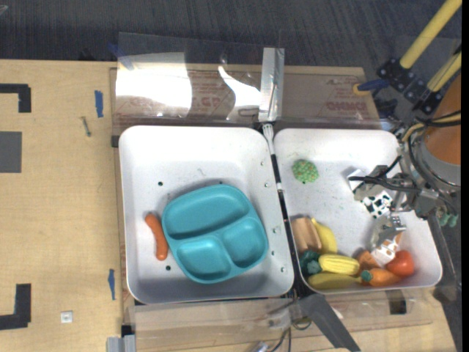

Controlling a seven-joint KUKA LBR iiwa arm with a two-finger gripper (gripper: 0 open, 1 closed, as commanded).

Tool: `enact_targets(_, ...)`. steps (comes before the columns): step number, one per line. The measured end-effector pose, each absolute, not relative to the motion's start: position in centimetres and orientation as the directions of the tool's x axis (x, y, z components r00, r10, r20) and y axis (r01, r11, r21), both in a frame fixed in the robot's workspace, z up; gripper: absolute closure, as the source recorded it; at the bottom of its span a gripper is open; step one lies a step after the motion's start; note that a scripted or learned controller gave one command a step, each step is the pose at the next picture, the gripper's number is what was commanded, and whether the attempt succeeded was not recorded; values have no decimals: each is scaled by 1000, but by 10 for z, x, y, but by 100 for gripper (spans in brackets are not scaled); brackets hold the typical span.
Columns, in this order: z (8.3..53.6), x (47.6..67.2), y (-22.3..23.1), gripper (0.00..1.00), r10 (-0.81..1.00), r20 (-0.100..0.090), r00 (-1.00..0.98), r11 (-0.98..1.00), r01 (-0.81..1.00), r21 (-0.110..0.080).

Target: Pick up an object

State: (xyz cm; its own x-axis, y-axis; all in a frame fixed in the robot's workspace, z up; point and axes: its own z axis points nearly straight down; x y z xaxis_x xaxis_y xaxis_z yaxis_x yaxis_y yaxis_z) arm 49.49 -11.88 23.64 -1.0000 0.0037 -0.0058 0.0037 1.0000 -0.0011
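Observation:
My gripper [386,237] reaches down into the right bin [333,141] from the right edge, under the grey wrist and orange band [447,144]. Its tip hangs over the bin's front right corner, just above a red tomato [402,263] and a small orange carrot [379,275]. A black-and-white toy [377,205] sits right beside the wrist, up and left of the tip. Along the front wall lie a yellow corn cob [338,263], a banana [325,236], a hot dog bun [303,234] and a dark green piece [311,261]. A green bumpy ball [305,171] rests apart near the back left.
The left bin [146,152] holds a teal divided plate [214,231] and an orange sausage-shaped toy [157,237] beside the plate's left edge. A metal divider [270,86] and clear sheet stand behind the bins. Cables and yellow struts [432,24] crowd the right side.

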Motion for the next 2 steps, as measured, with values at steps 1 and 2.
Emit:
enact_targets(1,109,491,-98,0,-117,-35,-993,993,-117,-7)
enact_targets(2,101,501,-93,0,-132,-36,-991,991,-132,-10)
